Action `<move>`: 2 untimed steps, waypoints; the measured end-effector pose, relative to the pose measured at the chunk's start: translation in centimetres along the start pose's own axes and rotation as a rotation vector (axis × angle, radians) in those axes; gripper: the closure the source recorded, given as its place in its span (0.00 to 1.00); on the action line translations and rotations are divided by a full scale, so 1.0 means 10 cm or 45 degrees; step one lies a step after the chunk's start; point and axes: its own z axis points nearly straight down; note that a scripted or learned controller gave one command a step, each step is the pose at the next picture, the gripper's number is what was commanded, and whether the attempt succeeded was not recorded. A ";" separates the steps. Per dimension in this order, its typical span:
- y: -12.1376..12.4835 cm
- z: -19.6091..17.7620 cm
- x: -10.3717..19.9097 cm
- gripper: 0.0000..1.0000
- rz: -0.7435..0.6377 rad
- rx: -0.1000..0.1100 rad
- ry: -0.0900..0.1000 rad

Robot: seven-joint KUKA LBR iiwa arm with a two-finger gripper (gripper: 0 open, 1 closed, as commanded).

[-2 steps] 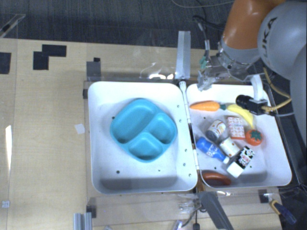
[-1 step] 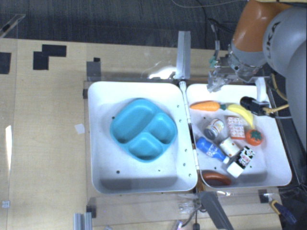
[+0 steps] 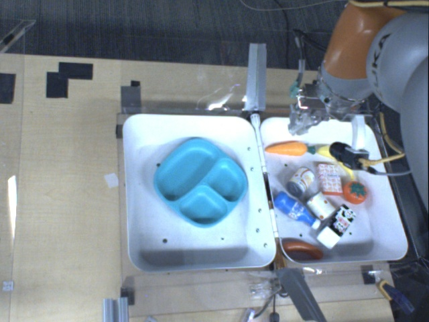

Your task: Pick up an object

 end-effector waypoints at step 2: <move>0.23 0.05 0.11 1.00 0.286 0.000 -0.001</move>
